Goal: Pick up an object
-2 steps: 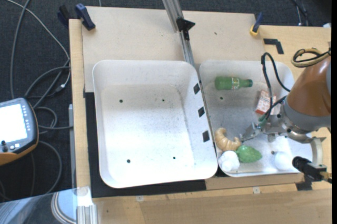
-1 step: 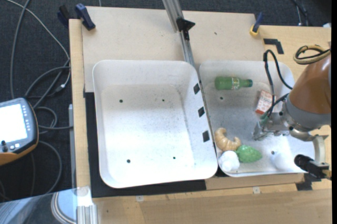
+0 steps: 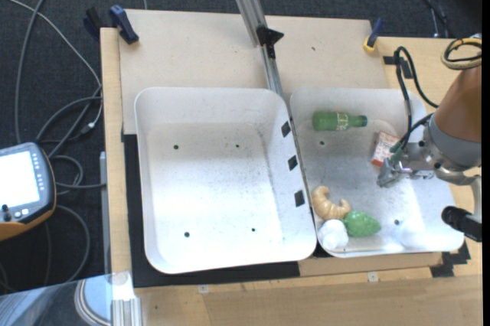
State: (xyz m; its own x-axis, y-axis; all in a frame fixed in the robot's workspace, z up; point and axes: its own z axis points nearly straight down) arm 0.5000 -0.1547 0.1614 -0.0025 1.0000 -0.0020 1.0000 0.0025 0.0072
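Counter [image 3: 199,49] of pale board is seen carrying two shallow white bins side by side. The left bin [image 3: 153,164] is the larger in view; the right bin [image 3: 413,233] is met by the arm [image 3: 459,122], which is seen at the right edge. The gripper [image 3: 388,173] is placed low over the right bin's right part, just beside a small red and white packet [image 3: 382,146]; whether it is released or clenched cannot be told. A green bottle [image 3: 339,120] is laid on its side near the far wall of that bin. Near the front wall, a green lump [image 3: 361,224], a tan curled piece [image 3: 330,203] and a white round object [image 3: 334,234] are clustered closely together.
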